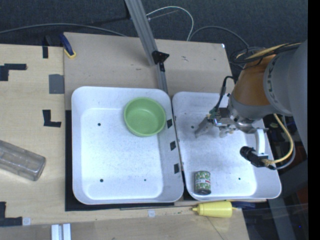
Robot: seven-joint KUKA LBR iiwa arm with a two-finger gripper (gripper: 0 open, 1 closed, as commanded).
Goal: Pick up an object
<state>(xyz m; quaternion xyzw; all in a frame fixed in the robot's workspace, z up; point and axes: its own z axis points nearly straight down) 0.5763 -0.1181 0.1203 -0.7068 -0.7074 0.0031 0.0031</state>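
gripper [203, 128] low over the upper middle of the right bin [250, 184], at centre right of the frame, fingers pointing left; released or clenched, cannot tell, nothing visible between them. small green can [202, 182] lying well below the gripper, near the bin's lower left corner, apart from it. green bowl [145, 116] left of the gripper, across the divide, in the upper right part of the left bin [100, 174]. yellow bottle [215, 209] outside, just beneath the right bin's lower rim. clear plastic tumbler [19, 160] on its side at far left.
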